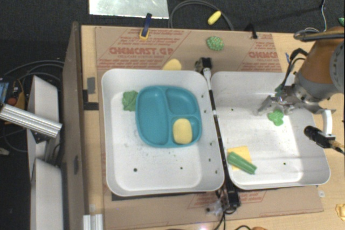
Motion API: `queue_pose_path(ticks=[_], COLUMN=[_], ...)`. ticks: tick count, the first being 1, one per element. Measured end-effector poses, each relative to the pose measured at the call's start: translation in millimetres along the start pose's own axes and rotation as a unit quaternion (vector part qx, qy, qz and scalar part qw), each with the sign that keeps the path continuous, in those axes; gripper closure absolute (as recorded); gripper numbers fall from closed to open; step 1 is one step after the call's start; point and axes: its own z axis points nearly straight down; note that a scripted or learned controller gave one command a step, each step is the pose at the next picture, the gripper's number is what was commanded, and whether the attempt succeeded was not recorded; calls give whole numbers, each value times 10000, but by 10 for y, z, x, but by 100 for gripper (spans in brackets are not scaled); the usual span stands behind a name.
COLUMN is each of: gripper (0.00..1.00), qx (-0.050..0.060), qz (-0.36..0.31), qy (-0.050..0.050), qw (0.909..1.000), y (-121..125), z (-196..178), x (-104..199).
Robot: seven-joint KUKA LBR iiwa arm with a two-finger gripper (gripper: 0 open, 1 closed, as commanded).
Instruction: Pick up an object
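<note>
Pincer (pixel 277 107): low in the right bin (pixel 302 172), finger state cannot be told.
Green lump (pixel 276 118): just beneath the pincer tips, touching or nearly so.
Green stick (pixel 241 163): nearer the camera, leftward, on a yellow piece (pixel 242 152).
Blue plate (pixel 164 116): far left, in the other bin.

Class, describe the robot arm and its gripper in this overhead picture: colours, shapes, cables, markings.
The arm is a rounded grey body with an orange band above the wrist. Thin dark cables loop along its left side. The gripper is a small silvery metal piece with slim fingers. No markings are readable.
</note>
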Motion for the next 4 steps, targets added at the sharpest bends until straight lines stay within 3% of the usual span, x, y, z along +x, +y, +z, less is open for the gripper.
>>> queue_pose_path(ticks=[1,2,3,4], gripper=[100,100,100,100], qx=[-37,-13,-50,-53], qz=[-14,-5,5,-37], qy=[-6,0,-15,-11], qw=[10000,10000,10000,10000], y=[33,-297,-595,-91], z=[-123,-313,-1149,-1507], x=[5,239,184,358])
